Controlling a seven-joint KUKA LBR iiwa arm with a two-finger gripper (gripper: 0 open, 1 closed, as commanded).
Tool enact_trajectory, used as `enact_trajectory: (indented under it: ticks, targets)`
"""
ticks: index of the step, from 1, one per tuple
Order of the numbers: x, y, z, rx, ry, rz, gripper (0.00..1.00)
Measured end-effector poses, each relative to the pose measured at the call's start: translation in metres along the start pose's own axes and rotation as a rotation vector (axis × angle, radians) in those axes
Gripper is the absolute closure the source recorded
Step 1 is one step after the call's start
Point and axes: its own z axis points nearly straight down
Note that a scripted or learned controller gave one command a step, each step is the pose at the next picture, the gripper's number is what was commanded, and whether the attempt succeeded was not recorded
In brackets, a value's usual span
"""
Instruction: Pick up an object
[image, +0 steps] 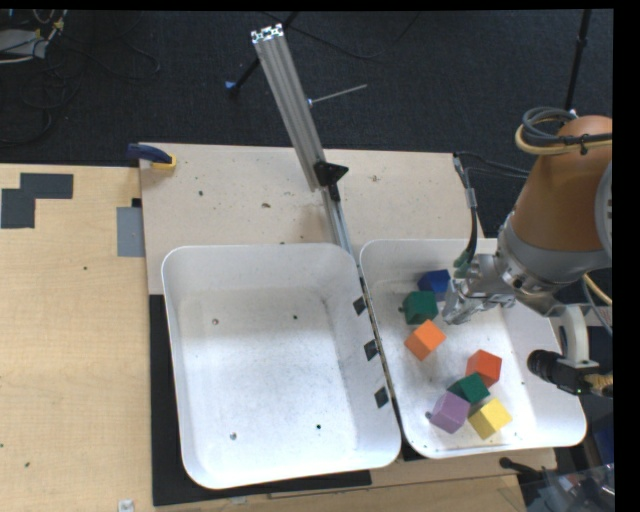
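Camera view puts my gripper (457, 305) right of centre, low beside the green cube (420, 306) and blue cube (434, 281). My wrist hides the fingertips; I cannot tell their state.

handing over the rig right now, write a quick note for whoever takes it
End effector: low in the right white bin, beside the dark green cube and blue cube; grip state cannot be told.
Blocks: all in the right bin. Orange cube mid-left; red cube, second green cube, purple cube and yellow cube clustered near the front.
Done: nothing visibly lifted.
Left: grasp and raise one block.
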Motion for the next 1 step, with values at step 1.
enact_trajectory:
  ticks: [1]
  targets:
    - [0.0424, 0.0076, 0.0072, 0.003, 0.000, 0.001, 1.00]
